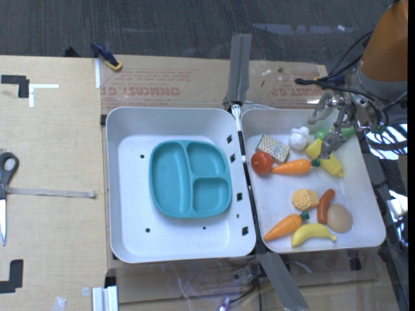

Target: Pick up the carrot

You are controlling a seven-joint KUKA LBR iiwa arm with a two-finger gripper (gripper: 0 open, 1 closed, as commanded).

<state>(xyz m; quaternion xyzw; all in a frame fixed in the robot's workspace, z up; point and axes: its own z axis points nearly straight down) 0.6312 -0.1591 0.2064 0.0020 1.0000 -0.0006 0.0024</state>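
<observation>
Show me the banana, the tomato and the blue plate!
banana [313, 234]: camera view, middle of its yellow curve.
tomato [262, 162]: camera view, centre of its red skin.
blue plate [170, 180]: camera view, floor of its big left compartment.

A rounded, glossy orange band [389, 41] wraps the robot arm above its wrist, well up and to the right of the white garlic bulb [299, 137] in the right-hand bin. Black cables [337, 76] loop from beneath the band across the grey wrist housing. Below them, toward the garlic, sits the silver, bare-metal two-finger gripper [332, 142], its linkage bright with reflections.
</observation>
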